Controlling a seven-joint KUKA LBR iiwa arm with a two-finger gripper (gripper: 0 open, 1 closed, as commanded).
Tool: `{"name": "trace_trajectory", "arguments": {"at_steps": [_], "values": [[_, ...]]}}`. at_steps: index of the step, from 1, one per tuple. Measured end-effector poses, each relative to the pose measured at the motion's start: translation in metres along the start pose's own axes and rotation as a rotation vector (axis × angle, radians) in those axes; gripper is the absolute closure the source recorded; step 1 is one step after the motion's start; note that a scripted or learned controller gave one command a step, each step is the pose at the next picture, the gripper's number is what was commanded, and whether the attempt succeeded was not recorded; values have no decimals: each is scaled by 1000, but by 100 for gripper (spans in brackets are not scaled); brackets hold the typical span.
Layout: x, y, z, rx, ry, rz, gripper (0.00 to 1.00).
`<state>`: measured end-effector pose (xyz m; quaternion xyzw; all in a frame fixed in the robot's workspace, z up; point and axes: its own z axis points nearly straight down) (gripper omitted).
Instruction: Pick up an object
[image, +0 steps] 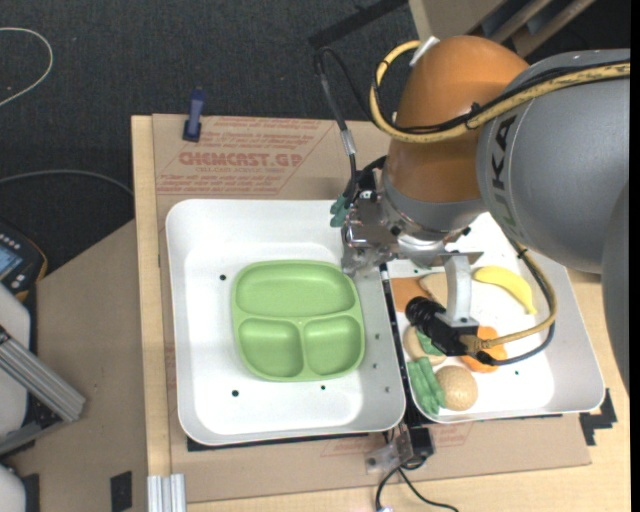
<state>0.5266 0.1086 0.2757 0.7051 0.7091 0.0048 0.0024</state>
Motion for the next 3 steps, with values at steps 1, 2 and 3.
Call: {"name": "trace_trajectory", "arguments": {"at_steps": [1,2,3], "values": [[72,-51,43,19,-2,-2,100],[120,-22,-88,-6,5,-1,100],[57,-48,-9,21,-8,12,100]]}}
